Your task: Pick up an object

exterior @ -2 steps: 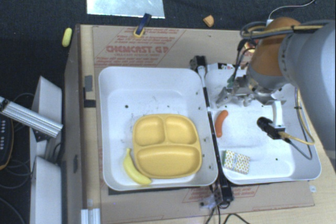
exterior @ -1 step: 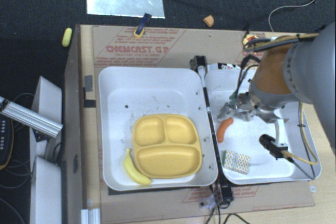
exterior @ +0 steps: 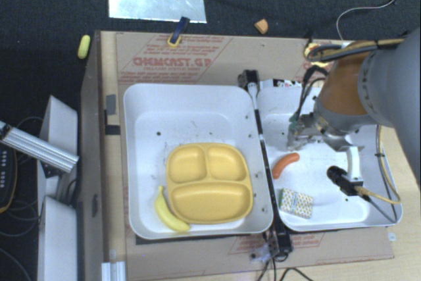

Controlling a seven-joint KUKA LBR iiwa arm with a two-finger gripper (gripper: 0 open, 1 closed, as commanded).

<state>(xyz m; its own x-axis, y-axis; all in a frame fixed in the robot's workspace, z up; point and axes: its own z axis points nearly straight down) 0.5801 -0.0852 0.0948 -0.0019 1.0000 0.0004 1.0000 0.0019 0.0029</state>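
An orange sausage-shaped toy [exterior: 285, 164] lies in the right bin [exterior: 342, 220], near its left wall. A small green-and-white patterned packet [exterior: 296, 203] rests in front of it, near the bin's front left corner. My gripper [exterior: 297, 135] hangs over the right bin just behind and above the orange toy, with nothing seen between its fingers. In the left bin [exterior: 141, 141] sits a yellow divided tray [exterior: 209, 182], and a yellow banana [exterior: 168, 210] lies against its front left edge.
The grey arm with its orange band [exterior: 342, 92] comes in from the right over the right bin's back half. A central divider [exterior: 262, 148] separates the two bins. Small bits lie on the dark floor behind the bench.
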